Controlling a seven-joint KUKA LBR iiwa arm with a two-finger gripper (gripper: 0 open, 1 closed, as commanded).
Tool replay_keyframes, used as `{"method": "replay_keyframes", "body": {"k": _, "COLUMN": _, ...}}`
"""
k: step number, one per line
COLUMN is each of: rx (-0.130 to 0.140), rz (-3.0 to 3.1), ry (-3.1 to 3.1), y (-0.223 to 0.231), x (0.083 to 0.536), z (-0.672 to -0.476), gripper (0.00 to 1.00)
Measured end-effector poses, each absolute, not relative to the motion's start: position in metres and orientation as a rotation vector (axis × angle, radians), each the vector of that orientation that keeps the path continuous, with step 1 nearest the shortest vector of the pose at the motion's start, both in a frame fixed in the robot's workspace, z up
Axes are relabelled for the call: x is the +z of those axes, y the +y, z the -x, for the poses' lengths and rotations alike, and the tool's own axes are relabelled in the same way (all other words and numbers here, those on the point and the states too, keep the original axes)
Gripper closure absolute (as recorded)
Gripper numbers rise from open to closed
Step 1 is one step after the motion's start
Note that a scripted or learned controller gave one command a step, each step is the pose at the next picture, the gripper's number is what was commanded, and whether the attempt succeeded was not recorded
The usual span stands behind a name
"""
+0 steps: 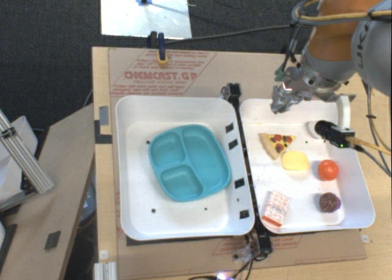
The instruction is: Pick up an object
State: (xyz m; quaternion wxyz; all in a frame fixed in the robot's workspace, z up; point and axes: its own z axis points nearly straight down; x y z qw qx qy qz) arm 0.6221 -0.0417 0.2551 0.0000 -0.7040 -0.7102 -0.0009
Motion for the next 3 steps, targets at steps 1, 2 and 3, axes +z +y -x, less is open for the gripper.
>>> {"method": "replay_keyframes", "body": {"k": 1, "rx": -0.005, "rz": 2.211, "ry": -2.232, "y": 0.007, "x": 0.257, "z": -0.626, "gripper": 1.0}}
{"method": "replay_keyframes", "body": {"k": 2, "rx": -0.004, "rz": 2.212, "ry": -2.232, "y": 0.053, "x": 0.253, "z": -0.63, "gripper": 1.0}}
{"method": "replay_keyframes", "body": {"k": 3, "rx": -0.004, "rz": 2.212, "ry": -2.231, "y": 0.095, "x": 0.242, "z": -0.642, "gripper": 1.0}}
